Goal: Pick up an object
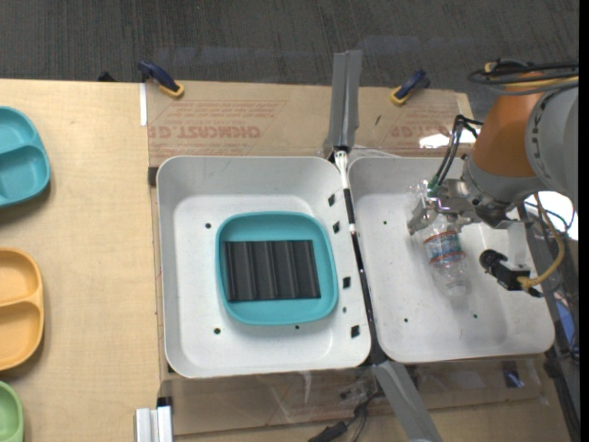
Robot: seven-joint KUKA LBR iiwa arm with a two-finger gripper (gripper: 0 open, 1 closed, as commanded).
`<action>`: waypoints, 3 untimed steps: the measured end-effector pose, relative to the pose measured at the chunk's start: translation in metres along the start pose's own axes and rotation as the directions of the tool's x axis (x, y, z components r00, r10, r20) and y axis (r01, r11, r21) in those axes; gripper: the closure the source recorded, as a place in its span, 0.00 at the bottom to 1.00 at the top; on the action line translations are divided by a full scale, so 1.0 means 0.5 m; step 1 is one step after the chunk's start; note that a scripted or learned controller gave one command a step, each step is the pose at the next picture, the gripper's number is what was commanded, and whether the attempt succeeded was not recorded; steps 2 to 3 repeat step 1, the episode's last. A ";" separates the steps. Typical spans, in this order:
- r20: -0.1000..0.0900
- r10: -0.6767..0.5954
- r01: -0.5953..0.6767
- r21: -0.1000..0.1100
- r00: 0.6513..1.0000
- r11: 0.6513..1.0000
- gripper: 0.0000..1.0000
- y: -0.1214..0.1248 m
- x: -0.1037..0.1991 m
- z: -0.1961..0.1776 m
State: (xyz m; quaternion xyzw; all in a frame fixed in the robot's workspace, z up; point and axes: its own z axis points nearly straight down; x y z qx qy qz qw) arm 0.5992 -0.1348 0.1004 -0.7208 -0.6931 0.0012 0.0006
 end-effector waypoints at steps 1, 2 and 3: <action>0.000 -0.102 0.102 -0.002 0.995 0.995 1.00 0.038 0.047 -0.135; 0.000 -0.102 0.102 -0.002 0.995 0.995 1.00 0.038 0.047 -0.135; 0.000 -0.102 0.102 -0.002 0.995 0.995 1.00 0.038 0.047 -0.135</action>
